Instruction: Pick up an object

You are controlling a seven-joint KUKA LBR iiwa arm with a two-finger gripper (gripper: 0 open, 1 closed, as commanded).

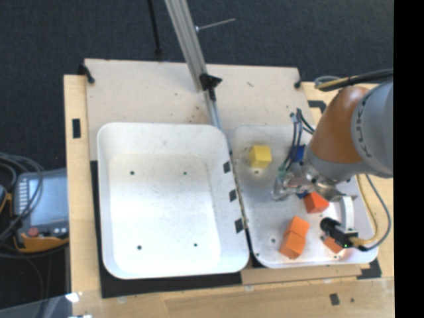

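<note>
Orange block (295, 236) and yellow cube (260, 156) lying in right bin (265, 254). Gripper (289, 189) down low between them, near small orange block (315, 203). Jaws open or shut: cannot tell.

I see the grey arm with its orange band reaching into the right shallow white bin (265, 260), its two-finger gripper (286, 187) low near a small orange block (315, 202). A yellow cube (260, 156) and a larger orange block (295, 236) lie apart. The left shallow white bin (106, 177) sits alongside.
</note>
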